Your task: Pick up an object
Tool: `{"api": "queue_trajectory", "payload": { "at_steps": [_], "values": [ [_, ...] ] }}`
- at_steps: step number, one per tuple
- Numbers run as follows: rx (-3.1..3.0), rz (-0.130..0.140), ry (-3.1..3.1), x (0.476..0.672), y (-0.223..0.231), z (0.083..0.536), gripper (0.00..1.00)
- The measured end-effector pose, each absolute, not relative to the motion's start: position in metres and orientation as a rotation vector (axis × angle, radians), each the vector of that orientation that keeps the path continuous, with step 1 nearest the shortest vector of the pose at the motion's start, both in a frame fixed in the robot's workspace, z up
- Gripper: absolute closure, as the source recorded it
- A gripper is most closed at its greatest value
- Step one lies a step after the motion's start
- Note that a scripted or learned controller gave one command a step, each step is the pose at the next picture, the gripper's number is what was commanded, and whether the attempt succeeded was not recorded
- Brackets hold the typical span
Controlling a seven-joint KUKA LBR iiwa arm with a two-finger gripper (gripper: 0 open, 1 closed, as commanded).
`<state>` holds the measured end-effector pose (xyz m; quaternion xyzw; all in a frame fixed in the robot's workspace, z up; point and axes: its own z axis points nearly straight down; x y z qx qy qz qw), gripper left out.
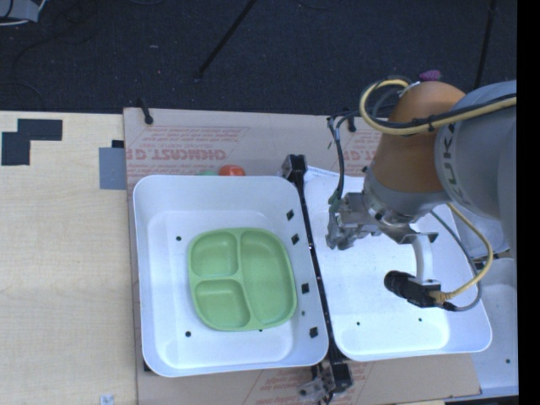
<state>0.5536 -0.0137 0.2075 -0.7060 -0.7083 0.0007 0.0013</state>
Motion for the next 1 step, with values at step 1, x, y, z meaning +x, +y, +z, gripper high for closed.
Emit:
{"api": "queue_trajectory", "payload": {
  "at_steps": [1],
  "values": [
    [-2.214,0.001,-2.224,0.5765,0.0345,0.2038,1.00]
  ]
}}
